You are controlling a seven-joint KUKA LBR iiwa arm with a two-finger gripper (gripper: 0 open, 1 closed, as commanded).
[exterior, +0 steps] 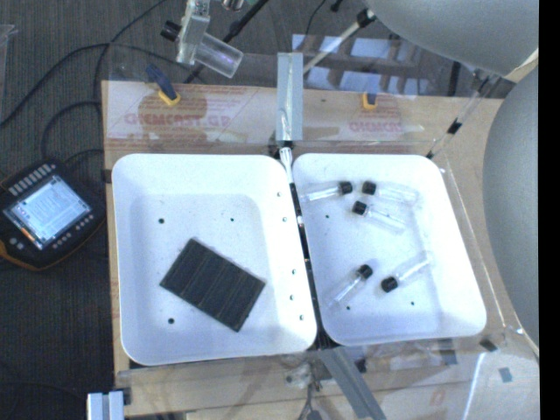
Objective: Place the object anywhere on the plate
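A clear vial point(216, 57) is gripped between the gripper's point(199, 35) fingers, well above the left bin point(140, 182), where the dark ribbed plate point(213, 284) is laid flat.

Bright, even light; white bins point(210, 344) glare slightly; soft focus.

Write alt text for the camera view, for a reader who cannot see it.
Two shallow white bins sit side by side on a bench, seen from above: the left bin holds a dark ridged rectangular plate, and the right bin holds five small clear vials with black caps, scattered. The grey robot arm looms over the top right corner.
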